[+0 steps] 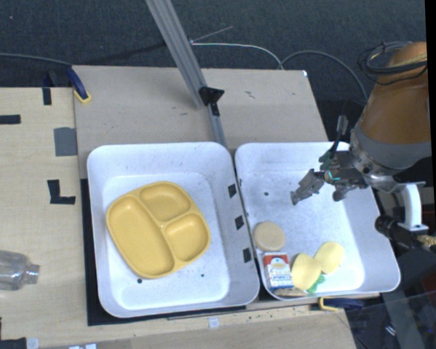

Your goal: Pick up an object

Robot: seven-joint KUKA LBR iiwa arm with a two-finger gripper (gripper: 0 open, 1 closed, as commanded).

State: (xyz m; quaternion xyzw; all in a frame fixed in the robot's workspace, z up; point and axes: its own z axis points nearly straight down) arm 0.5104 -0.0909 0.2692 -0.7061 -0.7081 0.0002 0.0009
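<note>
My gripper (322, 191) hangs over the upper middle of the right bin (290, 159), its two dark fingers spread apart and open with nothing between them. Below it, near the bin's front, lie a round tan disc (269, 236), a small red and white carton (278, 270) and two pale yellow fruit-like pieces (317, 263) with a bit of green under them. The disc sits down and to the left of the fingers, well apart from them. A yellow divided plate (158, 228) lies in the left bin (101, 176).
A slanted metal pole (182, 48) reaches down to the bins' shared back corner. On the bench at far left lies a clear plastic bottle (8, 269). A blue and yellow clamp (78, 84) sits at the board's back left corner.
</note>
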